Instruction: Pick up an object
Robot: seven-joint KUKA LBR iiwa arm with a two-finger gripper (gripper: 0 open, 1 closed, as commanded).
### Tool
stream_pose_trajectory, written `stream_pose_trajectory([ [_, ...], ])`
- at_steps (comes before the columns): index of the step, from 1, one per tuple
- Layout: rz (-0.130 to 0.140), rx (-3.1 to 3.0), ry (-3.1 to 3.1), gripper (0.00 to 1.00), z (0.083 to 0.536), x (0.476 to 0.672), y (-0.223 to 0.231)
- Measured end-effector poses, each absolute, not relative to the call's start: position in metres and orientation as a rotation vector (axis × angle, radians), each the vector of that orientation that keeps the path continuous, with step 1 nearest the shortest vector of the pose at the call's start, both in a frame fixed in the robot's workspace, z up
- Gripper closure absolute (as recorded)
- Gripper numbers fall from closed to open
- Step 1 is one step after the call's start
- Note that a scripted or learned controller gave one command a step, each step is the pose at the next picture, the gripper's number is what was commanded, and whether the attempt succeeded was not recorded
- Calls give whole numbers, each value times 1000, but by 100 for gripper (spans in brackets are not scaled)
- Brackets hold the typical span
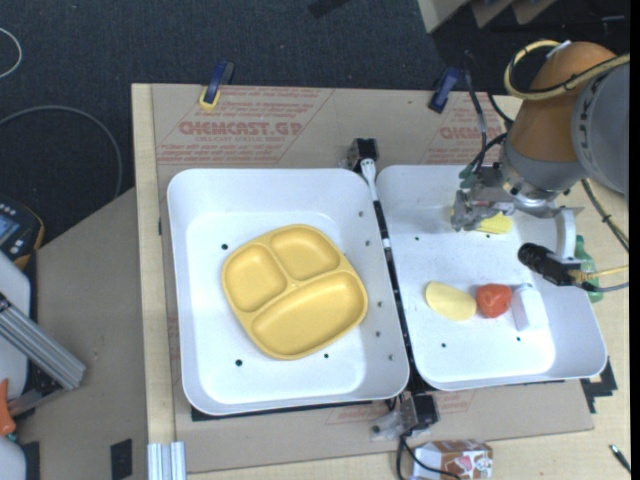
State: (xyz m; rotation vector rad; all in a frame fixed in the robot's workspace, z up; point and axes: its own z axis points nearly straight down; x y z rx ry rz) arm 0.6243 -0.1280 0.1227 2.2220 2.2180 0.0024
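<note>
the yellow lump and red piece lie unlifted (we can't tell the grip of the gripper), so picking remains.

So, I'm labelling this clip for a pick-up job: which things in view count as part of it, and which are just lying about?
Part of the job:
- gripper, low in the right bin
- small yellow piece beside it
- yellow lemon-like object
- red object

Lying about:
- yellow divided plate in the left bin
- clamps on the board
</note>
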Motion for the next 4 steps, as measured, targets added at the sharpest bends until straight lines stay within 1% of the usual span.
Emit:
stream_pose_trajectory([
  [1, -9, 2237, 2218, 100, 82, 522, -183],
  [2, 9, 2227, 2228, 100, 85, 506, -221],
  [3, 3, 2224, 2227, 100, 85, 479, -215],
  [4, 9, 2224, 2234, 100, 85, 480, -218],
])
